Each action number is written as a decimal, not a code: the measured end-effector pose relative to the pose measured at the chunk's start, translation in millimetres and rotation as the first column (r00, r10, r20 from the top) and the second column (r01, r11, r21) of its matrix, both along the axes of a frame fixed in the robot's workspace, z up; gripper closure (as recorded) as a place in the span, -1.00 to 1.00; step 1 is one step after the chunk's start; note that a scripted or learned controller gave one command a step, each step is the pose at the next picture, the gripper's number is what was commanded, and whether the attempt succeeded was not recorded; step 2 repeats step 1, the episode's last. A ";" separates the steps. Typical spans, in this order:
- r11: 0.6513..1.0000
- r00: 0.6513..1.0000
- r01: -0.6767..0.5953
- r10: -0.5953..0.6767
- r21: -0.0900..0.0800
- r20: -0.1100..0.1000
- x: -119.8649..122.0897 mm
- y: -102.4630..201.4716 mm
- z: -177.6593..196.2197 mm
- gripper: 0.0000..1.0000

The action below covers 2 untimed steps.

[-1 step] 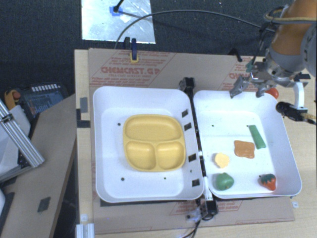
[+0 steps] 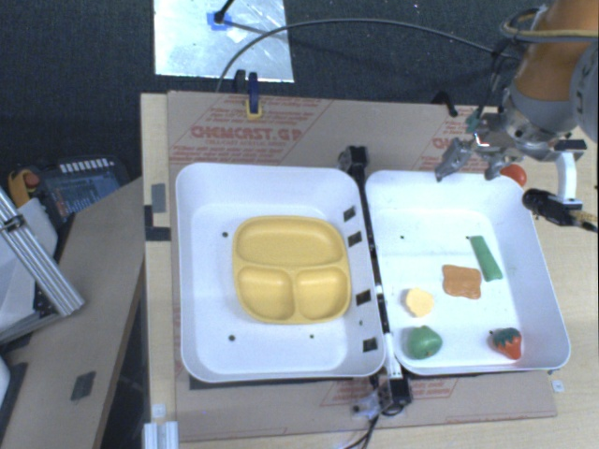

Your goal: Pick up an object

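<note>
While the gripper (image 2: 474, 162) hangs over the far rim of the right bin (image 2: 552, 279), its two fingers spread apart with nothing between them, every candidate lies well away, toward the near half of that bin. A green stick (image 2: 485, 257) is closest to it, with a brown piece (image 2: 461, 282) just beside; a yellow disc (image 2: 419, 301), a green lump (image 2: 423, 342) and a red piece (image 2: 505, 342) sit nearer the front wall. The left bin (image 2: 201, 279) carries a yellow tray (image 2: 289, 268).

My worry is the approach. A straight drop from here would meet the rim or bare floor. The stick and brown piece are close enough that one closing could nudge both and catch neither. The red piece lies by the front corner, where a wall could block a finger. Small, low items may also slip out as the fingers close.
</note>
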<state>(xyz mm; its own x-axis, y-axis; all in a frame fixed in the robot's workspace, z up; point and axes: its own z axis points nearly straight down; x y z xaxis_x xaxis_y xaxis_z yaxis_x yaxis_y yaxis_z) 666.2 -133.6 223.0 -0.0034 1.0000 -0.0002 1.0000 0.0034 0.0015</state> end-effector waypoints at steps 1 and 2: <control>1.000 1.000 0.002 -0.002 -0.001 -0.002 0.6 -6.2 -43.3 -1.00; 1.000 1.000 0.002 -0.002 -0.001 -0.002 0.6 -6.2 -43.3 -1.00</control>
